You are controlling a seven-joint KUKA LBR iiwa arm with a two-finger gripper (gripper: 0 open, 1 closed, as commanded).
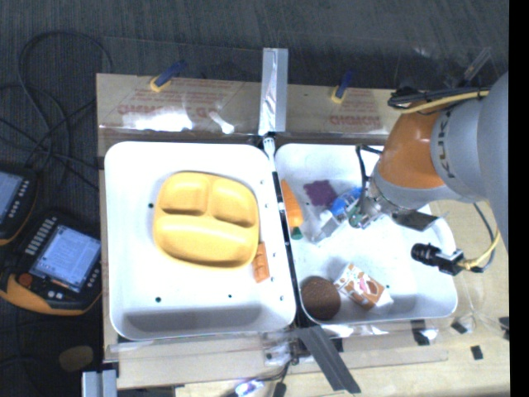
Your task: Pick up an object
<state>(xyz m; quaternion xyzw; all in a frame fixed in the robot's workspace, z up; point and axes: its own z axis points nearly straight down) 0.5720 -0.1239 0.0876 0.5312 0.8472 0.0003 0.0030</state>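
Camera view: gripper down in the right bin, beside the packet

Your arm [475,143] comes in from the view's right. It bends down over the right bin [401,259], with the orange band [413,151] above the wrist.

The gripper [357,215] sits low in the upper middle of that bin, tip towards the bin's left. You cannot tell from this angle whether the pincer is apart or together, and nothing shows clamped in it.

- **Nearest thing to pick:** a blue-and-clear packet [331,219] lies just beside the gripper tip, on its left. Contact cannot be judged.
- **Crowding it:** a purple piece [320,193] lies just above the packet. An orange stick [289,207] lies along the bin's left wall, close to both.
- **Near edge:** a brown ball [320,297] and a small printed carton [361,287] sit just beside each other, well apart from the gripper.
- **Left bin [132,292]:** a yellow divided tray [207,219] takes up most of the floor. A small orange piece [260,264] sits between the tray and the right wall.

Open floor for you lies in the right bin's middle and right half, between the gripper and the carton. The packet cluster is hemmed in by the wall where the two bins meet.
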